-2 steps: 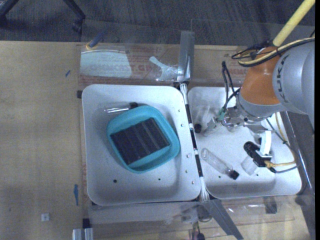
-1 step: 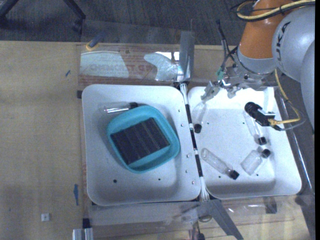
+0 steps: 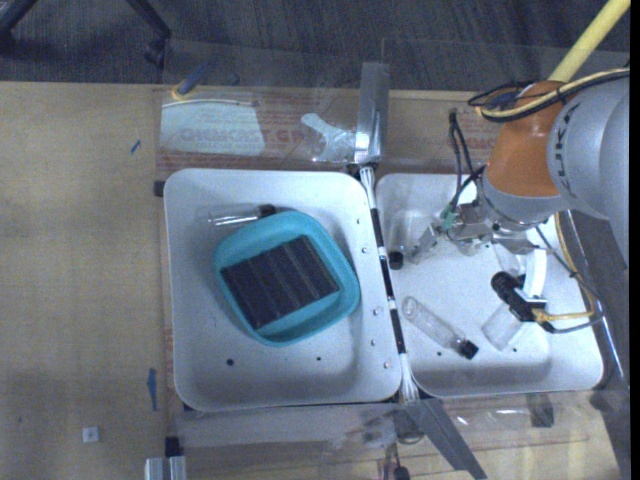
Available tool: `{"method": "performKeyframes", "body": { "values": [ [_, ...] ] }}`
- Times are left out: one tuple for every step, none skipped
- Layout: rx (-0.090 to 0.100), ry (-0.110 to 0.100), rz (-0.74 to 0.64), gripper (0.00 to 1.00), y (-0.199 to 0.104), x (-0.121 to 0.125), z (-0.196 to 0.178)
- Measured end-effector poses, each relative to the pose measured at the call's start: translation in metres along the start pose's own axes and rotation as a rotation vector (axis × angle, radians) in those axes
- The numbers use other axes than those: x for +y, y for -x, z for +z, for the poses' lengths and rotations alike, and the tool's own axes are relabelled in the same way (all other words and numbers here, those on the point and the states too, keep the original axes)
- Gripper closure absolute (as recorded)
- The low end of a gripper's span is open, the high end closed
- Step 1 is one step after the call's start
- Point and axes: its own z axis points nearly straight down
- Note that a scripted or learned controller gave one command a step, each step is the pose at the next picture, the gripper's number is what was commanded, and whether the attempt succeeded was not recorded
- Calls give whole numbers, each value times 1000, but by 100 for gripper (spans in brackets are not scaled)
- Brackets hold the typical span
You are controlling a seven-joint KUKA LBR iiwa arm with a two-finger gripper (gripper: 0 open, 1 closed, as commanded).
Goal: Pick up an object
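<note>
We look down from a fixed spot above the bench [image 3: 70, 268], at a slant, far enough back to take in the left bin [image 3: 200, 358] and the right bin [image 3: 565, 366] whole; the arm [image 3: 590, 148] enters at our right edge, and dark floor [image 3: 300, 8] runs along the top

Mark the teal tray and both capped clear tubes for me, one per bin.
teal tray [image 3: 283, 280], camera view, dark ridged centre.
left-bin tube [image 3: 238, 214], camera view, clear mid-body.
right-bin tube [image 3: 438, 328], camera view, clear mid-body.
</note>
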Motion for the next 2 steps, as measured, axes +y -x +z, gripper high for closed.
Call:
{"method": "performKeyframes", "body": {
  "values": [
    [-1, 1, -30, 0, -57, 58, -93],
    [2, -4, -283, 0, 7, 13, -34]
  ]
}}
